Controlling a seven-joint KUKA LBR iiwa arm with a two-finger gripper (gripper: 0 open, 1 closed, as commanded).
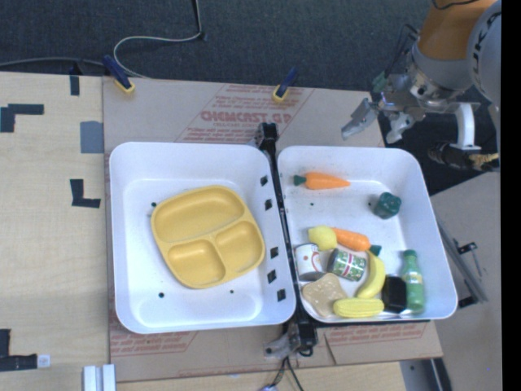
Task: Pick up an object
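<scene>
hand (377,126) open, above right bin's far rim | carrot (322,182) just below-left

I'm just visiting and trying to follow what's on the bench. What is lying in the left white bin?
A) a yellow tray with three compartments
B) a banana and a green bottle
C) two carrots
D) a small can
A: the yellow divided tray lies alone in the left bin, while the carrots, banana, can and bottle all sit in the right bin.
</scene>
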